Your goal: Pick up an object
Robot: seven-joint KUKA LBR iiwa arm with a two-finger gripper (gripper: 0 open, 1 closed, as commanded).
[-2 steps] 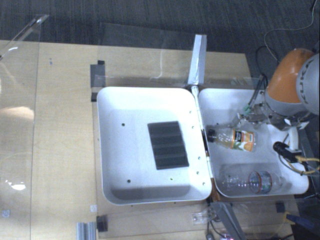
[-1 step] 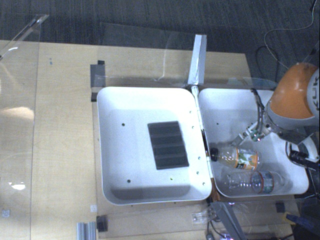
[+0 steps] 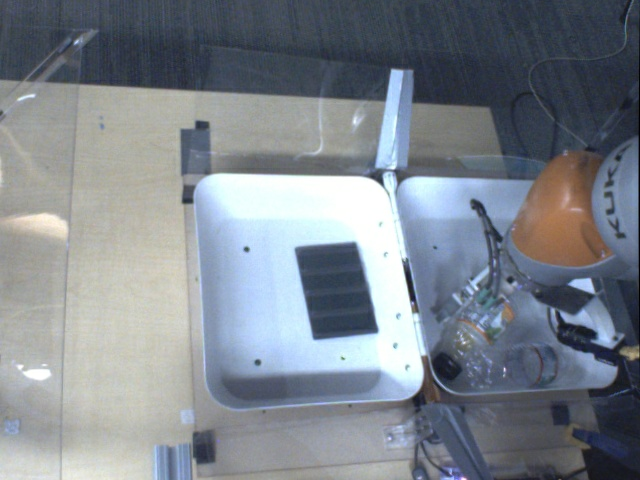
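The bench (image 3: 110,268) carries two white bins. The left bin (image 3: 250,298) holds a dark ribbed block (image 3: 336,289) lying flat near its middle. In the right bin (image 3: 440,228) the arm (image 3: 570,218) reaches down, its gripper (image 3: 488,298) low among clear plastic bottles (image 3: 470,348). They lie just below and beside it, seemingly touching. Open or closed, I cannot tell.

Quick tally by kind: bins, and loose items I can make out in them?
White bins: 2, left and right
Dark ribbed slab: 1, left bin
Clear plastic items: about 2, right bin, blurred under the arm
Total: about 5
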